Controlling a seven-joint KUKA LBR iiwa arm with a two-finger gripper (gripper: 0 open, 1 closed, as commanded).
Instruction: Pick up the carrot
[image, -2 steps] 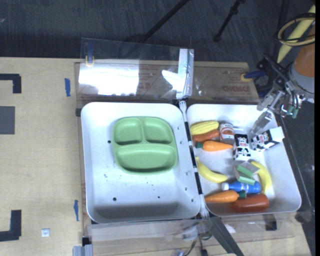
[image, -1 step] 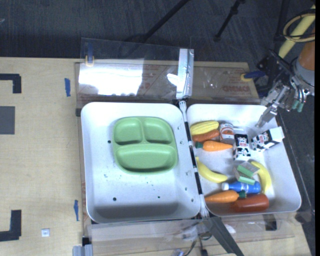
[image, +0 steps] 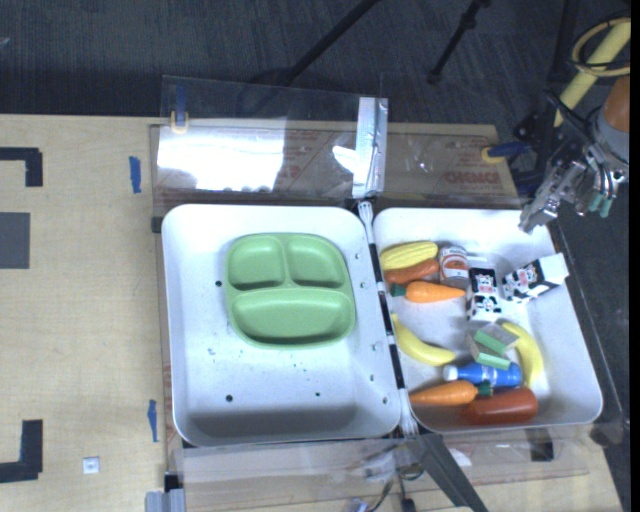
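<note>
The shallow white right bin (image: 575, 330) lies below and left of the metal two-finger gripper (image: 545, 208), which hangs over its upper right rim holding nothing; whether it is spread or closed I cannot tell. Nothing is picked yet. The smooth orange plastic carrot (image: 435, 292) lies well to the gripper's lower left, crowded by a yellow plastic corn cob (image: 408, 254), though open white floor lies beneath it.

Mounted above the bench (image: 80, 300), angled downward at a slant. Frames both white bins (image: 190, 300) side by side at moderate range, arm side at right.
</note>
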